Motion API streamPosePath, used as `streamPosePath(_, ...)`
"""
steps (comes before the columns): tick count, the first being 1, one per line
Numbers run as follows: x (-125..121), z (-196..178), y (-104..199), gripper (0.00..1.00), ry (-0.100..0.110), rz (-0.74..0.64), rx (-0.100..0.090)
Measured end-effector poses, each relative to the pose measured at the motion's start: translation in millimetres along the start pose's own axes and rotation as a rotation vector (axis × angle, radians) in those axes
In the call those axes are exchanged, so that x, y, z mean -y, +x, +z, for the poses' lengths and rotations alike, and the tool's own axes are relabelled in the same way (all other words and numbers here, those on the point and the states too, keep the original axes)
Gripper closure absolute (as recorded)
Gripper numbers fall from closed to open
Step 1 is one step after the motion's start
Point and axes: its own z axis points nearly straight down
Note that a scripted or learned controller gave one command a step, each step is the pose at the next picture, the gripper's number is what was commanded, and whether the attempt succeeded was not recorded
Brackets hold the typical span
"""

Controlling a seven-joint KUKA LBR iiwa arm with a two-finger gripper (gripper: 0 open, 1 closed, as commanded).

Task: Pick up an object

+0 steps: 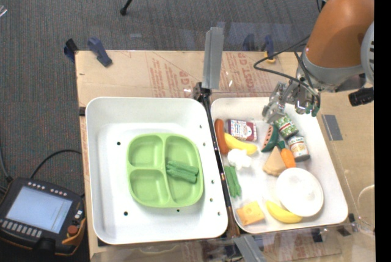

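A table (140, 74) with a cardboard-brown top occupies the frame centre and carries two white bins. The left bin (101, 132) holds a green divided plate (160, 172). Blue clamps (98, 51) sit at the table's upper-left edge. A grey upright divider (213, 59) stands between the bins at their far end. A pendant (40, 212) with a screen lies on grey carpet (36, 22) at lower left.
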Motion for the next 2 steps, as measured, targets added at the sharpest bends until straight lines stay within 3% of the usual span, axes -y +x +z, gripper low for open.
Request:
streamPosePath(1, 65.2, 86.0, 28.6, 1.0, 0.004, -0.237, -0.018)
streamPosePath(2, 65.0, 83.7, 27.3, 0.0, 0.004, -0.237, -0.013)
